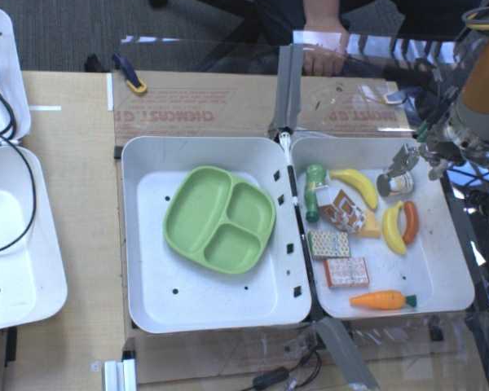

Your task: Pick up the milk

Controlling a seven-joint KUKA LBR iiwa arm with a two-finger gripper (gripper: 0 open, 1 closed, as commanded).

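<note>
The milk [343, 209], one small brown and white carton, lies tipped on its side in the upper middle of the right bin [452, 255], and nothing is holding it. Packed around the milk are one green bottle [313, 191] just to its left against the bin's wall, two bananas, one [355, 185] just above it and one [393, 231] to its right, and one red sausage [409, 221] beyond that second banana. A yellow wedge [372, 226] touches the milk's lower right. Below the milk lie two flat boxes, one pale [330, 243] and one reddish [346, 272], and further down one carrot [381, 300] near the bin's front rim. One silver can [397, 183] stands up and to the right of the milk, and the tool [414, 163] hangs right by that can; whether it is clenched or loose I cannot tell. The clearest floor is to the milk's far right, along the bin's right wall. Left of the milk, the left bin [147, 283] holds one green divided plate [219, 219] with bare white floor all round it.
</note>
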